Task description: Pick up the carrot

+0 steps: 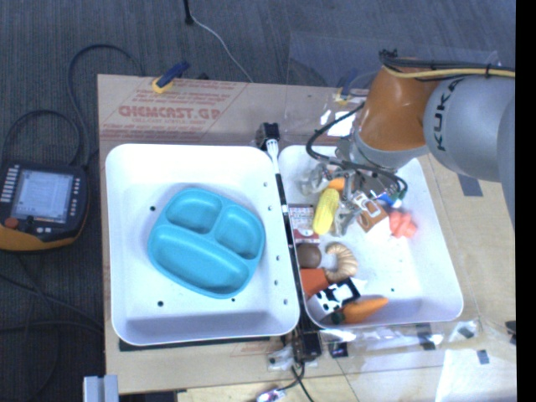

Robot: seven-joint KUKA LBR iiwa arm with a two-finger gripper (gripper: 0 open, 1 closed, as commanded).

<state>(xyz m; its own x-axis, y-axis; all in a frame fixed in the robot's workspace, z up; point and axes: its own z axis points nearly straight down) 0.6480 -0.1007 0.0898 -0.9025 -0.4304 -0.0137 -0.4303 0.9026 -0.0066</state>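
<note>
Camera view, slanted down on bench. Floor is dark grey carpet across top and left of frame; black cable (194, 19) runs down from top edge toward bench. Bench top is pale board with faded red lettering (170, 112) at upper centre; small blue-and-yellow item (170, 75) lies at its upper edge. Handheld control pendant (39, 203) with lit screen sits on carpet at far left, cable looping above it.

Two white bins side by side. Left bin (134, 308) holds a blue divided plate (206, 239), three compartments, lying near the middle.

Right bin (435, 296) is cluttered. Carrot (365, 309) lies at lower edge of this bin, orange, roughly horizontal, just beside a black-and-white block (339, 294). Above them: a beige ring-shaped piece (341, 260), a yellow corn-like piece (327, 212), a pink lump (403, 224) toward right.

Arm (435, 124) enters from upper right, orange band over the bin's upper part. Gripper (356, 193) hangs among the upper clutter, well apart from carrot. Cannot tell whether it is open or closed.
</note>
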